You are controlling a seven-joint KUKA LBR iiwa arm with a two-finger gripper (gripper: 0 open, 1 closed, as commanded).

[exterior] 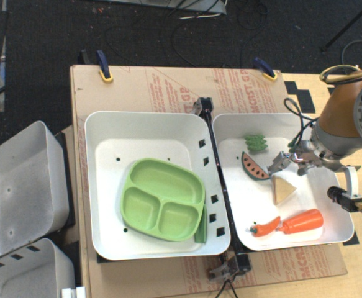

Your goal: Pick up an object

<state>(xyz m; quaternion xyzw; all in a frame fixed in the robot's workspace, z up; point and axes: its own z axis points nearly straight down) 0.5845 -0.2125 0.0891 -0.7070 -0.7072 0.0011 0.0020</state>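
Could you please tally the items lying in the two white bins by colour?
Green: 2, the divided tray and a small leafy piece
Red: 1, the watermelon slice
Tan: 1, the wedge
Orange: 1, the carrot
Total: 5

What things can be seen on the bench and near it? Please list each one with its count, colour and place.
bins: two, white, side by side on the bench
tray: one, green, three compartments, left bin
watermelon slice: one, red with green rind, right bin
leafy toy: one, green, right bin, far side
wedge: one, tan, right bin, middle
carrot: one, orange, right bin, near side
clamps: two, yellow and blue, board's far edge
spare bins: two, white, left of bench
arm: one, grey and orange, right
gripper: one, above the right bin, between slice and wedge
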